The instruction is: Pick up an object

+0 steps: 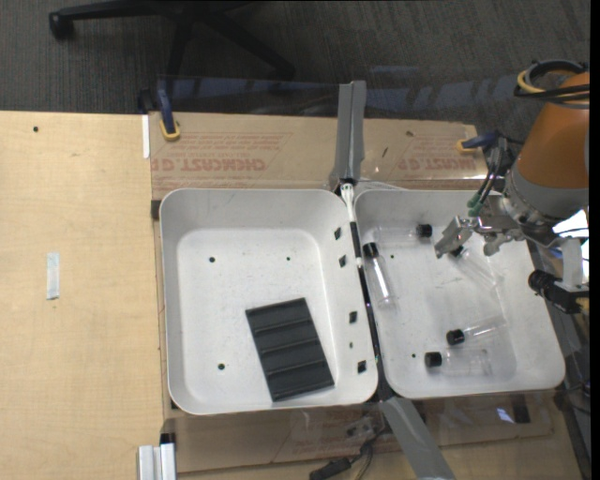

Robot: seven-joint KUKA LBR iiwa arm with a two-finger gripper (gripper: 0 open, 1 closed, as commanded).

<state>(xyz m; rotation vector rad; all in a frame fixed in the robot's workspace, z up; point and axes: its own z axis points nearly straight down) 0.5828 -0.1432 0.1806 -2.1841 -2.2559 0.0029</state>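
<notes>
You see the end effector over the right bin's far side, fingers spread, grasping nothing. Clear vials lie in that bin; the black ribbed block sits left of it.

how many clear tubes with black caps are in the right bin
4, as far as the view shows: one along the left wall, one near the back under the gripper, two at the front. Clear plastic is faint, so more could be missed.

From my feed, dark carpet runs along twelve o'clock, with a black chair base at eleven. Pale wooden benchtop fills nine o'clock; brown cardboard lies beside it.
</notes>
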